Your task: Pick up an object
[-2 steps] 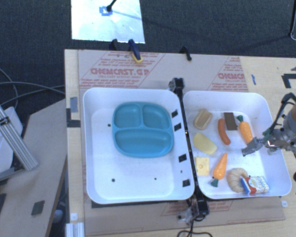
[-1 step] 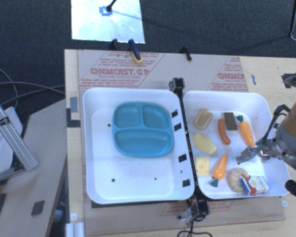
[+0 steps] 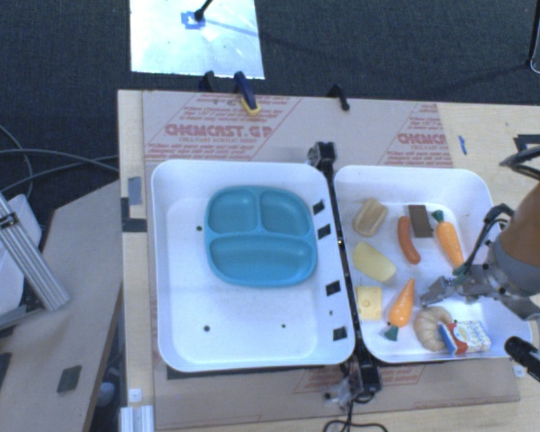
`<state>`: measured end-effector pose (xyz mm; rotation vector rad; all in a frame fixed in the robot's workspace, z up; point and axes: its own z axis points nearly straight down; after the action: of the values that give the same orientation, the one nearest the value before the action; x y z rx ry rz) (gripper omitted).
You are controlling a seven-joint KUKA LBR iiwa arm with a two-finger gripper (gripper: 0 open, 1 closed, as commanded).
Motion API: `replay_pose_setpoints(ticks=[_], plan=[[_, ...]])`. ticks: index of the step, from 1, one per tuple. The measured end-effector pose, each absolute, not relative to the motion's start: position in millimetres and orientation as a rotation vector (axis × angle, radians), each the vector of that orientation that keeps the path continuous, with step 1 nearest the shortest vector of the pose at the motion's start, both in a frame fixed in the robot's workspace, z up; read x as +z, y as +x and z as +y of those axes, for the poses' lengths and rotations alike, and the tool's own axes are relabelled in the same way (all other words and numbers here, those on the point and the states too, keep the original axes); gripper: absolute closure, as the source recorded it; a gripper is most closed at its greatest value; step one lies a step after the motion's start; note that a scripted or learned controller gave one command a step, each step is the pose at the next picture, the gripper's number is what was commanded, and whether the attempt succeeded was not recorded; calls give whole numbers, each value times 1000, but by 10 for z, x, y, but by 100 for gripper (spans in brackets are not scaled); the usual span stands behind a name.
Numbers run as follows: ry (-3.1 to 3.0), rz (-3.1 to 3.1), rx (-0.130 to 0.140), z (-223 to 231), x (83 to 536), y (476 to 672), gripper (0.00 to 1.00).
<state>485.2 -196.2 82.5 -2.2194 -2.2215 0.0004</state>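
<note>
Most of the arm is cut off at the right edge of the frame, and the claw (image 3: 439, 288) is seen only as a small dark tip low over the right bin (image 3: 472, 184); whether it is open or closed cannot be told, and nothing can be made out in its grasp. Just left of the claw lies an orange carrot (image 3: 401, 303) with a dark green stub end, and beyond that a yellow cheese block (image 3: 369, 301). Just below the claw sits a croissant (image 3: 429, 324), touched on its right by a small carton (image 3: 468, 336) whose print is too blurred to read. Above the claw are a second carrot (image 3: 448, 243), a brown block (image 3: 419, 220), a sausage (image 3: 408, 239), a pale potato-like piece (image 3: 373, 261) and a bread roll (image 3: 370, 216). Well to the left, the left bin (image 3: 175, 331) holds a blue divided plate (image 3: 260, 237).
</note>
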Motion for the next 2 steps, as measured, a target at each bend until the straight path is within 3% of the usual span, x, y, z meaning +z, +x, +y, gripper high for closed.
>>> replay_pose_setpoints(ticks=[1,2], plan=[[-2224,-2226,-2,-1972,953,4866,100],[-2221,-2230,-4,-2024,1427,4952,100]])
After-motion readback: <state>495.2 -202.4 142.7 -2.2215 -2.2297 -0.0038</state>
